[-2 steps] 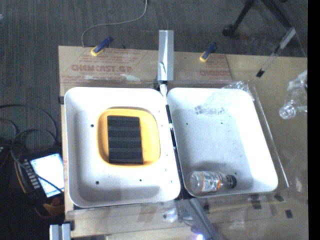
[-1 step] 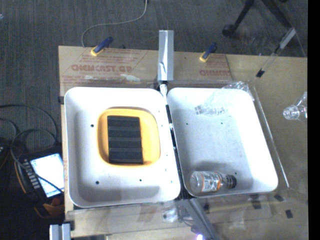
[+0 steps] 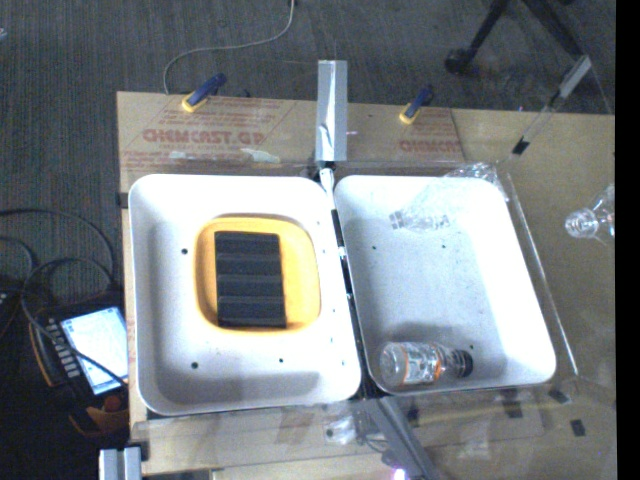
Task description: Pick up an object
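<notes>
A yellow rectangular object with a black ridged top [image 3: 256, 275] lies flat in the middle of the left bin [image 3: 160, 368]. A small clear plastic bottle with an orange label and dark cap [image 3: 425, 361] lies on its side at the near edge of the right bin [image 3: 520, 298]. A crumpled bit of clear plastic [image 3: 418, 217] rests near the far side of the right bin.
A vertical metal post [image 3: 331, 113] stands behind the seam between the bins. Two blue-and-yellow clamps [image 3: 203, 92] [image 3: 416, 103] hold the cardboard backing. A tablet and cables [image 3: 85, 343] lie on the floor to the left.
</notes>
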`<state>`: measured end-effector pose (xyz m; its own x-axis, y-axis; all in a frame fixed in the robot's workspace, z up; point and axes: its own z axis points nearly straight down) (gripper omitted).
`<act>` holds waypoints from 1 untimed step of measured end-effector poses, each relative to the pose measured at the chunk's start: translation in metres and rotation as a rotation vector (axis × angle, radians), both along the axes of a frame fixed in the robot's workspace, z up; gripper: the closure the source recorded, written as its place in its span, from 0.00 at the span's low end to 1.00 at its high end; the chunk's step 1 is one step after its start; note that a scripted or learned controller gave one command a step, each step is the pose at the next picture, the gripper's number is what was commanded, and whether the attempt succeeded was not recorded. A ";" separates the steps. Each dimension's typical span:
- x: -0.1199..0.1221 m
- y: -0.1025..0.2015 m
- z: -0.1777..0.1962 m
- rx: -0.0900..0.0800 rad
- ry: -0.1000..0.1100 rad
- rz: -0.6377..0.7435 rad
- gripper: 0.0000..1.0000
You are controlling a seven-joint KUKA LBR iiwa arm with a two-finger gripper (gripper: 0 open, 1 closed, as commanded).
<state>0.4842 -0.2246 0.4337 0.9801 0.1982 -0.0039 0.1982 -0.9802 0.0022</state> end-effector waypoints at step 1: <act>0.000 0.000 0.000 0.000 0.000 0.000 0.00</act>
